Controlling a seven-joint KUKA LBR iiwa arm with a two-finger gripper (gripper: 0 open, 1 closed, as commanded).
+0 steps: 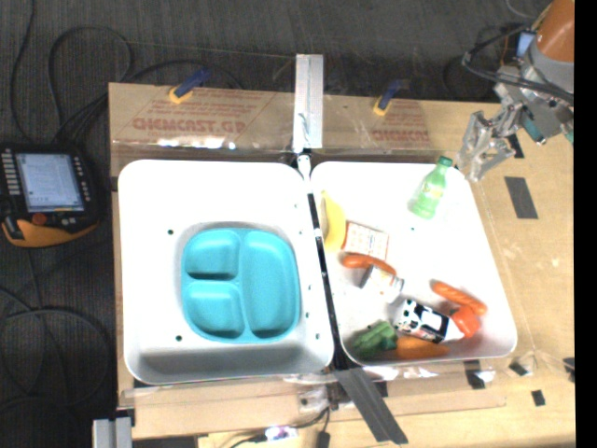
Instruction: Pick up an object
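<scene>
Green bottle point(428, 192) lying in right bin point(485, 241); tool point(487, 147) just beside, fingers spread, gripping nothing.

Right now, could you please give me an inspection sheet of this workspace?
Surface: bench bearing two white bins, left bin and right bin.
Job's things: in the right bin, green bottle, yellow piece, small carton, orange toys, green toy.
Clutter: blue divided tray in the left bin.
Grippers: pincer beyond the right bin's far right corner, holding nothing.
Cables: black cables on the floor, left.
Surroundings: handheld control pendant, dark carpet.
</scene>
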